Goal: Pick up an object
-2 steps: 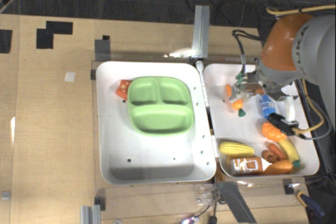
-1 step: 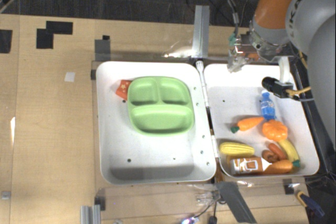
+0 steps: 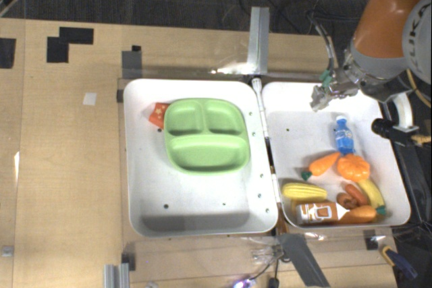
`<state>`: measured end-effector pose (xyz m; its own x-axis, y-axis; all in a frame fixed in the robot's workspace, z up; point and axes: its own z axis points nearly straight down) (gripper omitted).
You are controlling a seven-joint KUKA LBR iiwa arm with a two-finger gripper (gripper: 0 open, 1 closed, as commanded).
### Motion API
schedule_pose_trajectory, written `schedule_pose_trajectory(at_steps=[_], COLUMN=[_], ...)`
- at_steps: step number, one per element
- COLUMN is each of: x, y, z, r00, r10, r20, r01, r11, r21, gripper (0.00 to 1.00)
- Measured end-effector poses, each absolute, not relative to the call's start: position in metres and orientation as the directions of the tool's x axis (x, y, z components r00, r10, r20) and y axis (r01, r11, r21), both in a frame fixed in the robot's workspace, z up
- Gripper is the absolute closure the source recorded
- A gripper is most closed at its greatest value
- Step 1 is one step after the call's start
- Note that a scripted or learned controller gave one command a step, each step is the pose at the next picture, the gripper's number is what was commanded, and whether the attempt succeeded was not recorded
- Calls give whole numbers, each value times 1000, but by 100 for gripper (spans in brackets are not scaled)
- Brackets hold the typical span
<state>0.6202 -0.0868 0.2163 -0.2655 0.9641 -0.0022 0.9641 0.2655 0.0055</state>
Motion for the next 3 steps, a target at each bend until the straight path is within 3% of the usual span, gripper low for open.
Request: schedule_pose_trajectory(at_steps=[1, 2, 3], x=[620, 577, 608], y=[-87, -124, -115], z=[216, 124, 141], r00=[-265, -327, -109], r10=[964, 945, 994], r20=[-2, -1, -1], r01=[964, 945, 994], r11=[265, 327, 109], r21=[5, 3, 5], gripper=[0, 0, 0])
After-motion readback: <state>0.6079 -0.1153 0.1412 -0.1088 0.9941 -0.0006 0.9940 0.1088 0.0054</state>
